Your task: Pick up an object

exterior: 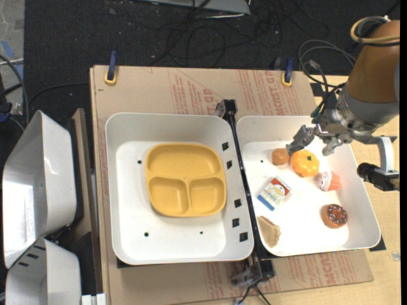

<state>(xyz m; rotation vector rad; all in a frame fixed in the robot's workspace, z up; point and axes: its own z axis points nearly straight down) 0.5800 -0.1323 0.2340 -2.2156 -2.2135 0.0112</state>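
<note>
My gripper (314, 146) hangs over the back of the right bin (365, 202), open, with its two dark fingers spread apart and nothing between them. Just below it lies an orange toy pepper (305, 163), and a small brown-orange ball (280, 156) sits to the pepper's left. The same bin also holds a pink and white item (329, 181), a small white carton (275, 192), a chocolate donut (334, 215) and a tan bread piece (269, 231) at the front left corner.
The left bin (121, 189) holds a yellow divided plate (186, 178). A black divider (238, 176) runs between the bins. The grey and orange arm (375, 75) reaches in from the upper right. White containers (35, 183) stand at the far left.
</note>
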